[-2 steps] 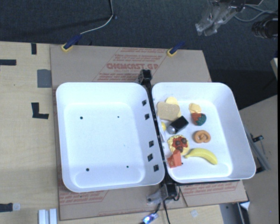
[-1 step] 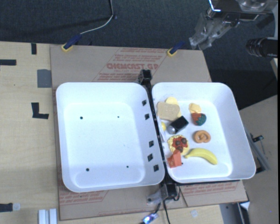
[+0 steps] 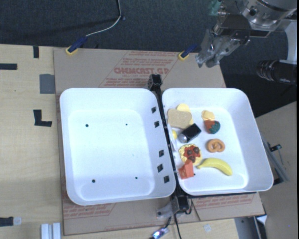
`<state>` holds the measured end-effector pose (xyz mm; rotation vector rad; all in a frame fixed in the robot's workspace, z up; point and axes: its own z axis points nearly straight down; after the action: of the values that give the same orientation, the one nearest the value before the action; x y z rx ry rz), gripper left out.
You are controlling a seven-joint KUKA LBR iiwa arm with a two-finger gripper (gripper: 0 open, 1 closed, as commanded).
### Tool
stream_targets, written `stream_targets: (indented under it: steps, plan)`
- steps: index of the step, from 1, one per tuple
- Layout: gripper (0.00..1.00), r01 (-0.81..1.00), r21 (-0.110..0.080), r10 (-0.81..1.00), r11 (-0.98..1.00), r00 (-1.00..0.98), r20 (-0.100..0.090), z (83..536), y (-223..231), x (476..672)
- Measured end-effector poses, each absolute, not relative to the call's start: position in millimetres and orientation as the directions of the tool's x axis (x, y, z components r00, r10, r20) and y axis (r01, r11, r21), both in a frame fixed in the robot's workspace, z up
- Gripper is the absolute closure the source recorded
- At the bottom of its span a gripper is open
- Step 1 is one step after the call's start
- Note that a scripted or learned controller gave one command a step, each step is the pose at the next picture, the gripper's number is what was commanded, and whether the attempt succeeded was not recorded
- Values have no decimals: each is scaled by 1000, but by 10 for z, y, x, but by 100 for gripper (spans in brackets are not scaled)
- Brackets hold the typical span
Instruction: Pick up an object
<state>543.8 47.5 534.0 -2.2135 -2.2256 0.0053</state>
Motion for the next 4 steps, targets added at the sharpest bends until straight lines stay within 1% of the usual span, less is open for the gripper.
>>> stream_targets:
  steps: [1,2,4]
  plan:
    - [100,1000,-5,1000,5,-5,-1,5340,701,5068]
    - [100,1000,-5,1000,5,-5,-1,5337,911,4843]
    - [100,1000,-4,1000,2,-2,-1,5334,1062,4851]
